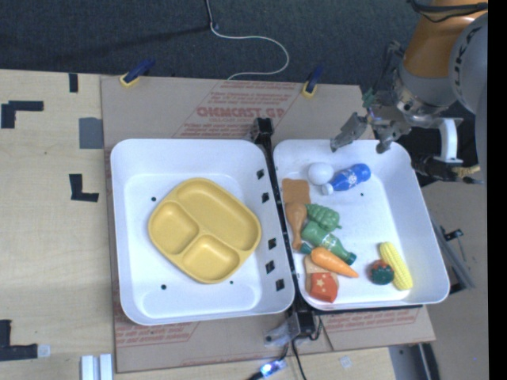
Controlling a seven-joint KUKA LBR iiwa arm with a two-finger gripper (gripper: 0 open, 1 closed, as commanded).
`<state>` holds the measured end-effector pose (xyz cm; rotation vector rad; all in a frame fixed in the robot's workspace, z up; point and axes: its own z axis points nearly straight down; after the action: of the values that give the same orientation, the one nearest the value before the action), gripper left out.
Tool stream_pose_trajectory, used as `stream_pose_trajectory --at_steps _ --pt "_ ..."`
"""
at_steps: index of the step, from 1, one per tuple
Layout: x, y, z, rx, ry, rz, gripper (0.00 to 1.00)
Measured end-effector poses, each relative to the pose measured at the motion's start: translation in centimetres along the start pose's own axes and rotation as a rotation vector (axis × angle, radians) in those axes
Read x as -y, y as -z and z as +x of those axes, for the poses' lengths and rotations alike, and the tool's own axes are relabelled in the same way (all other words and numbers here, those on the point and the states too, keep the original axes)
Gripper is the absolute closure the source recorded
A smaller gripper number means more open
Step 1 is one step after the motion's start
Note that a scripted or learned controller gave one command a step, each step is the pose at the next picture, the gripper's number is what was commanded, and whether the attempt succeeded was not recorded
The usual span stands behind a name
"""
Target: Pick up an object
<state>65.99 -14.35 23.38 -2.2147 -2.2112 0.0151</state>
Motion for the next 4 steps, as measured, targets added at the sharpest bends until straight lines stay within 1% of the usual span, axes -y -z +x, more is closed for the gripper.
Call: stream_pose_trajectory --at_steps 1,2,3,4 --pt "-0.2 0.9 0.0 0.002 0.003 -0.014 0.0" --pt "-1.0 -5.2 0.1 0.002 0.004 -0.009 0.0" --pt "-1.5 -11.4 0.7 0.003 0.005 -0.01 0.0" --pt "-1.5 -15.1 0.8 0.003 0.005 -0.012 0.0"
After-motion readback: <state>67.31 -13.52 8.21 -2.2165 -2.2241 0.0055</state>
